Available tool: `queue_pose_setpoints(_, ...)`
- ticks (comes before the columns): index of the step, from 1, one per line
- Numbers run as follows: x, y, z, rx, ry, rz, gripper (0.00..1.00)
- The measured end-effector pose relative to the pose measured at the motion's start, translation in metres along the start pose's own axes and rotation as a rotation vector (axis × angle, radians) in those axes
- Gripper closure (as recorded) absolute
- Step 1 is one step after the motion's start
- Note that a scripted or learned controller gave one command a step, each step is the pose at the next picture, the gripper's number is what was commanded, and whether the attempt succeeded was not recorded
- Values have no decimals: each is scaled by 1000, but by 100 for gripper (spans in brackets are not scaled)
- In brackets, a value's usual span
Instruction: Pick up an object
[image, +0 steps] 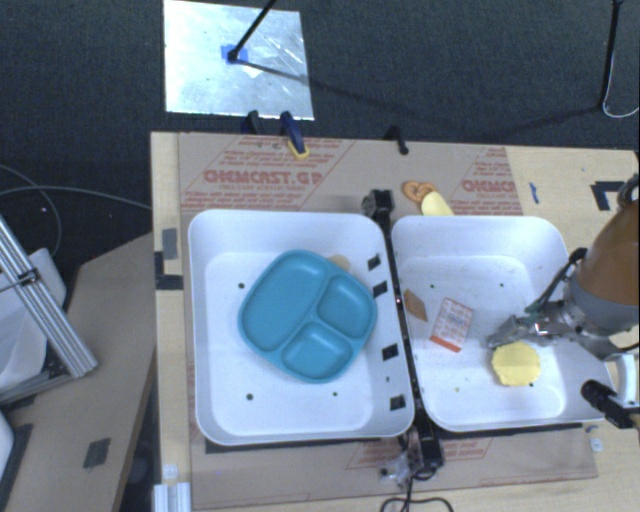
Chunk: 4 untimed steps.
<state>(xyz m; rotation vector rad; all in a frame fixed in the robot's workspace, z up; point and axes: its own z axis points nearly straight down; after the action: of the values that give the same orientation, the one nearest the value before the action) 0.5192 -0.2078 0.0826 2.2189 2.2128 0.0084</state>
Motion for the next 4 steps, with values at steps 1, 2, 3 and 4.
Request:
queue_pose_setpoints(1, -1, 4, -19, -9, -7, -5, 100)
queue_pose_setpoints(2, -1, 4, -18, -8, -6, -5, 0)
queue_pose_setpoints(3, 0, -27, -7, -12, -7, -4, 0)
queue_pose_setpoints(4, -1, -25, -19, -16, -10, -4, 100)
